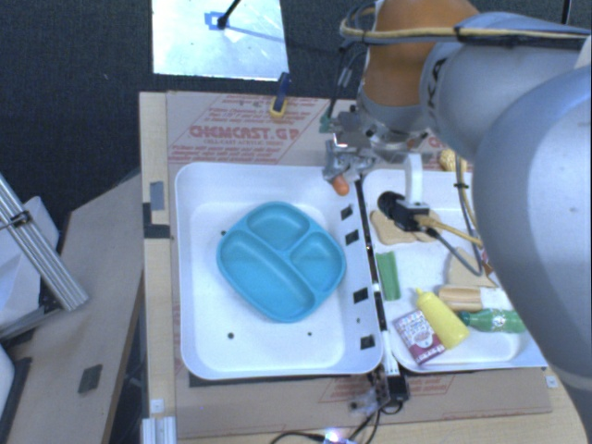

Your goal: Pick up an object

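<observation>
Two white bins on the table [231,405]: left bin [199,248] holds a blue divided plate [280,260]. Claw [342,176], at the far divider, grips a small orange object [341,187] between its fingers.

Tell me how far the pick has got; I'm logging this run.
A small orange object sits at the tip of the claw, at the far rim between the two bins, so a grasp may be under way; whether it is truly gripped is unclear. The blue tray lies in the left bin. A clear lift is left.
</observation>
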Action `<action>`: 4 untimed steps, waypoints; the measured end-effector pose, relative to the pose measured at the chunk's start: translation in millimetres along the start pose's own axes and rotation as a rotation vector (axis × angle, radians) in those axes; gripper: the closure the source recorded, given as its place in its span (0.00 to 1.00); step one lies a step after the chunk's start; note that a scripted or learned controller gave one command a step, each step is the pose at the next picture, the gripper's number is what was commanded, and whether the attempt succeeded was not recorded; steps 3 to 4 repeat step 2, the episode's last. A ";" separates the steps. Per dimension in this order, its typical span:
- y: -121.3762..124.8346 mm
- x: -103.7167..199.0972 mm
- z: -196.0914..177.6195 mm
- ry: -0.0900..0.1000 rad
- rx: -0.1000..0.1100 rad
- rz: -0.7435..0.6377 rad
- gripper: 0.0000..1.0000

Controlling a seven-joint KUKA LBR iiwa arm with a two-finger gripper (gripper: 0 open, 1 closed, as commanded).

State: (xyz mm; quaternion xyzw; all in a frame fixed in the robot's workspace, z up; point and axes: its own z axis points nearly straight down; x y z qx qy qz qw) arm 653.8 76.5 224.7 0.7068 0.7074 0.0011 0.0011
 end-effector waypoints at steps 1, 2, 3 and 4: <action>-6.7 4.9 6.0 0.000 0.003 -0.003 1.00; -1.2 7.2 9.2 0.000 0.001 -0.005 1.00; -1.2 7.2 9.2 0.000 0.001 -0.005 1.00; -1.2 7.2 9.2 0.000 0.001 -0.005 1.00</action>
